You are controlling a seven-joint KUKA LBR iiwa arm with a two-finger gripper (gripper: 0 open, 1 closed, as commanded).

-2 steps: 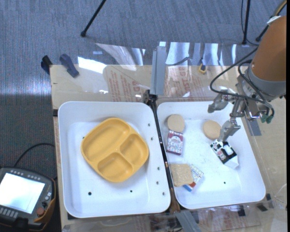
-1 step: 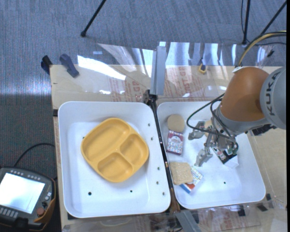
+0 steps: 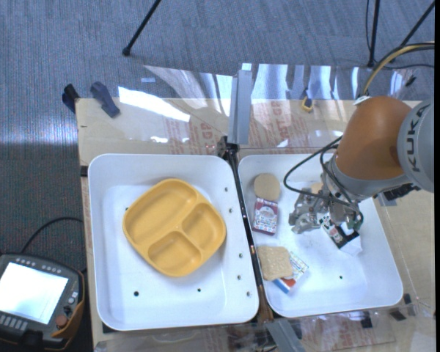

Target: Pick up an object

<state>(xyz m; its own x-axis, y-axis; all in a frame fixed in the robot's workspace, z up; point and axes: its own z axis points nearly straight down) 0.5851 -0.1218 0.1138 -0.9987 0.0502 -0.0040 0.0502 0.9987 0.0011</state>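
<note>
Grey carpet surrounds the table (image 3: 132, 134) bearing two white bins. The left bin (image 3: 103, 270) holds a yellow divided plate (image 3: 174, 226). In the right bin (image 3: 374, 284) the gripper (image 3: 319, 217) hangs low; beside it lie a tan square (image 3: 273, 261), red packet (image 3: 265, 215) and round cookie (image 3: 266, 186).

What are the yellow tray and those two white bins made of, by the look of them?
The tray looks like moulded plastic: even yellow, matte, with rounded compartment walls. The bins look like thin formed plastic too: smooth white, softly curved rims, a faint sheen. Neither can be confirmed by sight.
</note>
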